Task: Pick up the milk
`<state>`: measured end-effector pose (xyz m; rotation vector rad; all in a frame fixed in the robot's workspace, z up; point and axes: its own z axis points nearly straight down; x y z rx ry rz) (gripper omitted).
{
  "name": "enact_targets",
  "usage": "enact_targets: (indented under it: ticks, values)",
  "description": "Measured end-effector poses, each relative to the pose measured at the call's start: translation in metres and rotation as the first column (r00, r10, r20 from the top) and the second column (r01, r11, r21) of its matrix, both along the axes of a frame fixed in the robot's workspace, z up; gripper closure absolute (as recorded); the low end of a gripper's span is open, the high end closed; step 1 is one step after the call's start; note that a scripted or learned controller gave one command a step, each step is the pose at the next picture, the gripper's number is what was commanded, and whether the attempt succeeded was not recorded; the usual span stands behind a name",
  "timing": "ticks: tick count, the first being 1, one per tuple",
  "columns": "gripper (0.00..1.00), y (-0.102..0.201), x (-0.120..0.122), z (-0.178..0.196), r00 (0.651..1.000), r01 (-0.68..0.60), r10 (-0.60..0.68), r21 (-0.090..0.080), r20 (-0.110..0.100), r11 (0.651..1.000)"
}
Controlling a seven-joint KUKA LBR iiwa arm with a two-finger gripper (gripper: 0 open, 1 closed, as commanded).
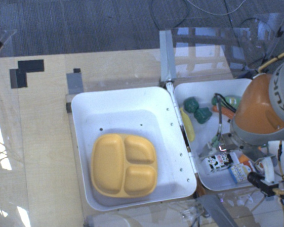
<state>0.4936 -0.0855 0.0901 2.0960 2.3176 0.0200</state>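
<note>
So the small black-and-white milk carton (218,162) is lying near the front of the right white plastic bin (206,179), just below the fingers (221,146). Can't tell how far open they are, honestly.

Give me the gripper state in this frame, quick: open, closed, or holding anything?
gripper: cannot be told; it sits low in the right bin just above the milk, partly hidden by the arm's wrist.
</note>
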Motion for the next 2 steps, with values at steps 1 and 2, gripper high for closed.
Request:
enact_targets:
  ticks: [1,2]
  values:
    - [1.0,0.0014,0.0024,0.0117,1.0,-0.003,0.003,0.002,0.005,1.0]
    - [0.0,0.0014,0.0023,0.0117,1.0,-0.003,0.003,0.002,0.005,1.0]
